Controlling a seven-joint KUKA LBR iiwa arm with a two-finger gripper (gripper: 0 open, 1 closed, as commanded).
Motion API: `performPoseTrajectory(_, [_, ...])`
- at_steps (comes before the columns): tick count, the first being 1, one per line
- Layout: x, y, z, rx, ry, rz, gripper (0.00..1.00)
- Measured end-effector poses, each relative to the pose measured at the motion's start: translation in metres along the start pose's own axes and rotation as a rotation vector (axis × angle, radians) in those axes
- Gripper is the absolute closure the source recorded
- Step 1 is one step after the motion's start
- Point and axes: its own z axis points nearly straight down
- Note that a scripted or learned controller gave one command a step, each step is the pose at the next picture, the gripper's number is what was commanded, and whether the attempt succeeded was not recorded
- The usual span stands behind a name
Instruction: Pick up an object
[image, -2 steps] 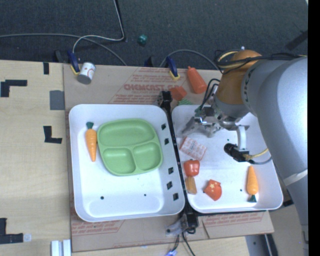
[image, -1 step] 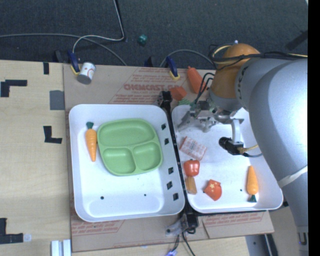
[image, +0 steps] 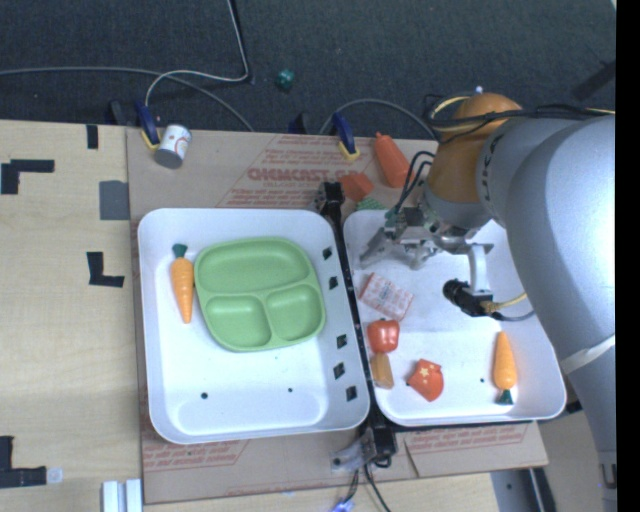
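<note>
Looming largest on the right is the grey arm (image: 570, 230), smooth and rounded, its orange band (image: 470, 150) bright above the wrist. Now sweeping from the left: the left white bin (image: 160, 400), shallow and glossy, carries an orange carrot (image: 182, 285) lying upright along its left wall, just beside a matte green divided plate (image: 262, 293) with three compartments. Plenty of bare white floor opens below that plate.

Across the dark divider, the right bin (image: 470, 410) holds a crinkly clear packet (image: 386, 295) near its upper left, a red pepper-like piece (image: 383, 335) touching a small tan piece (image: 382, 371) along the left wall, a red strawberry-shaped toy (image: 426, 379) in the lower middle, and a second carrot (image: 504, 363) near the right rim. Open floor sits between packet and carrot.

Over the bin's top portion hangs the gripper (image: 400, 245), metallic and angular; its prongs look spread apart with nothing between them, though the tangle of metal there makes that hard to read.
</note>
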Motion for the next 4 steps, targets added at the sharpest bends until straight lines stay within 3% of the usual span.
performPoseTrajectory(1, [0.002, -0.002, 0.0, 0.0, -0.001, 0.0, 0.0])
performPoseTrajectory(2, [-0.003, -0.019, 0.0, -0.001, -0.001, 0.0, 0.0])
performPoseTrajectory(3, [0.0, 0.01, 0.0, -0.001, 0.001, -0.001, 0.0])
performPoseTrajectory(4, [0.0, -0.007, 0.0, 0.0, 0.0, 0.001, 0.0])
